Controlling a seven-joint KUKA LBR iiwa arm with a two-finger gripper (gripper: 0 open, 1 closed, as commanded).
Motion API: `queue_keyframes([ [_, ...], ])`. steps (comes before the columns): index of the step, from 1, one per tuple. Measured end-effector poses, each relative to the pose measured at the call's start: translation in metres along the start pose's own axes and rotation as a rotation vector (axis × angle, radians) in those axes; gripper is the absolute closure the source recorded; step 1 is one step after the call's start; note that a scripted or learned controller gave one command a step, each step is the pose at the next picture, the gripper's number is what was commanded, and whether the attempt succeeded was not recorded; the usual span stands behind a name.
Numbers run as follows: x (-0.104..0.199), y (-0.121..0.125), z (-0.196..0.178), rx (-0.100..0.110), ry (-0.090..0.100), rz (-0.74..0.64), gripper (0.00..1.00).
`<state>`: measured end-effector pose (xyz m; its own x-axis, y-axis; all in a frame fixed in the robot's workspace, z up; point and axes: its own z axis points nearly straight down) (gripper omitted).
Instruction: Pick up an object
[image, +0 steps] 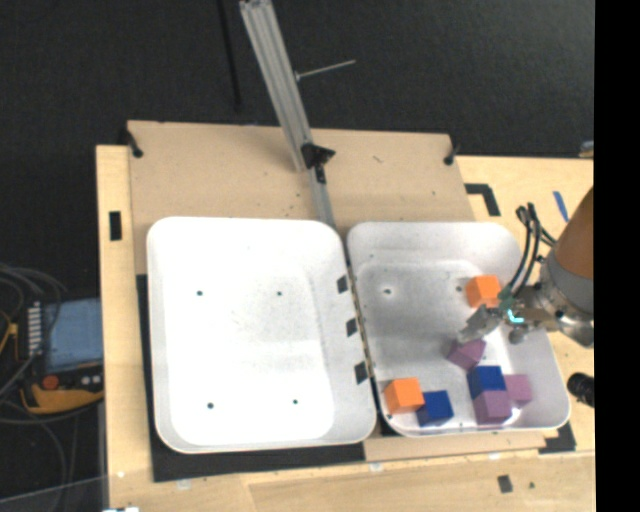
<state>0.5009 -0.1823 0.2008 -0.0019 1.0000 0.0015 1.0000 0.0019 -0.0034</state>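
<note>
Far left, off the bench, I see a blue box (75, 333) with cables and a yellow-black device (62, 390) just below it on the dark floor. On the bench sits the left bin (170, 300), white and shallow, a few dark dots on its floor. A slanted metal rail (285, 95) runs from the top of the view down toward the seam between the bins. The right bin (420, 240) touches the left bin along that seam and holds all the blocks. Front-left corner of it: an orange cube (404, 393) with a blue cube (435, 408) touching its right side. Further right and higher, a purple block (466, 353) lies tilted near the bin's middle. Up toward the back, a second orange cube (483, 290) stands apart from the rest. Front-right cluster: a second blue cube (486, 379) sits above a larger purple cube (492, 406), with a paler purple cube (519, 389) just beside them on the right, all bunched together. The gripper (497, 318) comes in from the right edge, low over the right bin, between the back orange cube and the tilted purple block; a grey finger points down-left toward the purple block. I can't tell whether the claw is released or clenched, and I see no block between its tips. The arm (572, 260) behind it is grey with an orange band, with black cables looping over the wrist.
</note>
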Motion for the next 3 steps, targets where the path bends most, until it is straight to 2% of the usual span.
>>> queue_keyframes([
  [1,0.000,0.001,-0.002,-0.005,-0.002,0.002,0.00],
  [3,-0.009,0.007,0.098,-0.003,-0.003,0.003,0.00],
])
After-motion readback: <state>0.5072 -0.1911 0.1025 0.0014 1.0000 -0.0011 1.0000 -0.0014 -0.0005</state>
